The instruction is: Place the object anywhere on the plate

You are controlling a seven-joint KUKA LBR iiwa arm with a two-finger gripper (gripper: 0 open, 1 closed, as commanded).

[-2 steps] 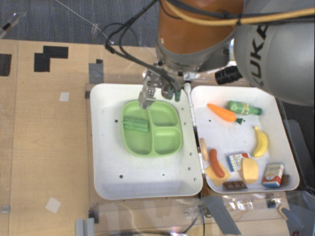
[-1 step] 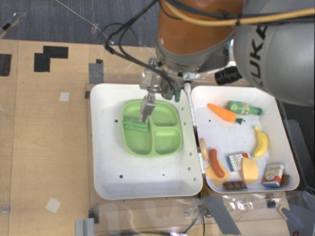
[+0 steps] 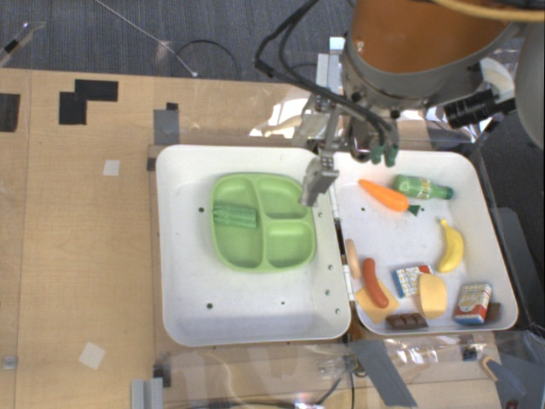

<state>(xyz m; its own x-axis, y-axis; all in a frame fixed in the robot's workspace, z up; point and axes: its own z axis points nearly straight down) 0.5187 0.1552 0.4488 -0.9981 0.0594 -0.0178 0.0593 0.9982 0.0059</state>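
Wood bench [image 3: 77, 254] w/ two white bins [image 3: 183, 313], grey carpet [image 3: 128, 15] behind

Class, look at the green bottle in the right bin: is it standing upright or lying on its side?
Lying on its side. The green bottle stretches lengthwise across the right bin floor, beside the carrot.

- One fixed camera looks down at a slant on the bench [image 3: 77, 254] from above.
- It frames both white bins: the left bin [image 3: 183, 313] and the right bin [image 3: 477, 186].
- The arm [image 3: 426, 24] enters from the right, looming close at the top edge.
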